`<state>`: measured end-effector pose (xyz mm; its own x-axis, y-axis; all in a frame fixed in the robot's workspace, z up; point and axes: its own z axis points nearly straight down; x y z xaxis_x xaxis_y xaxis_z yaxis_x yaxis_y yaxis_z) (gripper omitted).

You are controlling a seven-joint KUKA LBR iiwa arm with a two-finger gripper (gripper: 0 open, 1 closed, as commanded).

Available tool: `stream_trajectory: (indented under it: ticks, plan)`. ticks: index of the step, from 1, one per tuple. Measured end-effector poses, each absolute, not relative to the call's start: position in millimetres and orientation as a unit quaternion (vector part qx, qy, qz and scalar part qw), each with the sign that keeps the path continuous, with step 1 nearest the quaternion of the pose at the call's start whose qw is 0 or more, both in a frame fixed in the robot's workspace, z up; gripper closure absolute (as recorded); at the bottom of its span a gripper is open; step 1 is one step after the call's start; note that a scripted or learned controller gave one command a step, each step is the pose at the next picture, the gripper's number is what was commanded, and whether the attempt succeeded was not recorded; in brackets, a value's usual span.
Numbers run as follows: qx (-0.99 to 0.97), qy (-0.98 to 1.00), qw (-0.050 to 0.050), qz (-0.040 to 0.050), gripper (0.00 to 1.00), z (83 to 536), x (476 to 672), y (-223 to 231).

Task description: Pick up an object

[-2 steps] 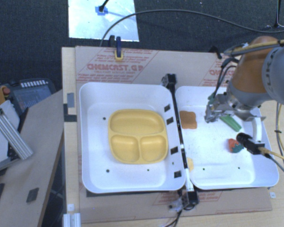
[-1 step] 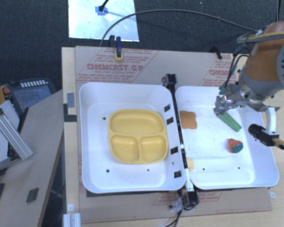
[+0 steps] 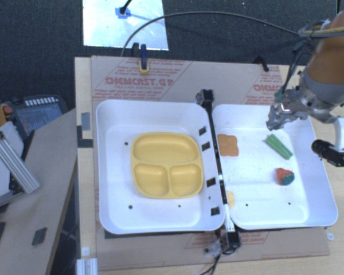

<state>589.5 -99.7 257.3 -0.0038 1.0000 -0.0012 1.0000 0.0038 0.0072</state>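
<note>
The right bin [image 3: 315, 211] holds a green stick-shaped piece [image 3: 279, 146], an orange flat square piece [image 3: 228, 145], a small red, green and blue object [image 3: 284, 176] and a pale yellow bit [image 3: 230, 198] by the divider. My gripper [image 3: 273, 123] hangs over the bin's far right part, just up and left of the green piece. Nothing shows between its fingers.
A yellow sectioned plate [image 3: 163, 164] lies in the left bin [image 3: 112, 211]. A black divider with clips [image 3: 212, 159] runs between the bins. Cardboard [image 3: 178, 79] lies under both. A black arm part [image 3: 329, 152] juts over the right bin's right rim.
</note>
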Motion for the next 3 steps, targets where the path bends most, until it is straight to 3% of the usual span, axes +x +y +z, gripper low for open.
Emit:
stream_trajectory:
  ticks: [2,3]
  plan:
    - [0.703,0.711,0.0,0.0018,1.0,254.9,601.6,4.2]
    - [0.704,0.71,-0.001,0.0007,1.0,237.6,596.8,51.4]
